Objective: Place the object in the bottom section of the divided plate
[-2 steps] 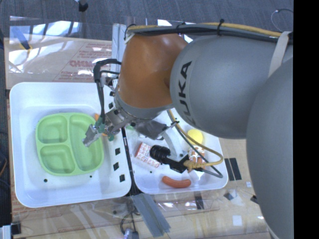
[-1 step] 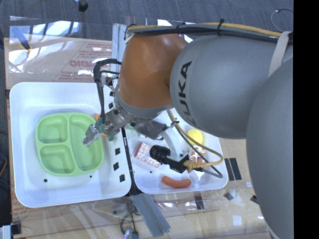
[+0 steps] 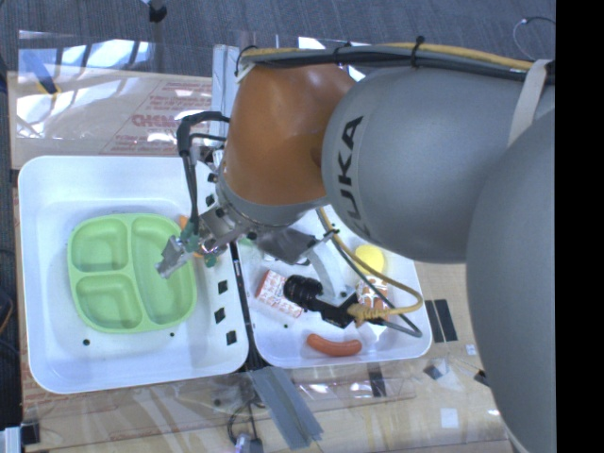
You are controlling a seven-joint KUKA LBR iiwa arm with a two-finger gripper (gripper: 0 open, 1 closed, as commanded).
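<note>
gripper [image 3: 174, 260] hovers above light-green three-section divided plate [image 3: 102, 293].

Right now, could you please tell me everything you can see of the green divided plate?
The green plate looks like smooth plastic, rounded, with raised ridges splitting it into three sections. It lies flat in the left white bin, toward its middle. The end effector hangs over its right-hand section, hiding part of it; whether they touch is unclear.

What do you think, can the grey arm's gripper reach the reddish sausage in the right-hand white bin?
Probably yes: the reddish sausage lies uncovered in the right-hand white bin. The gripper hangs over the green divided plate in the left bin, so it must cross.
</note>
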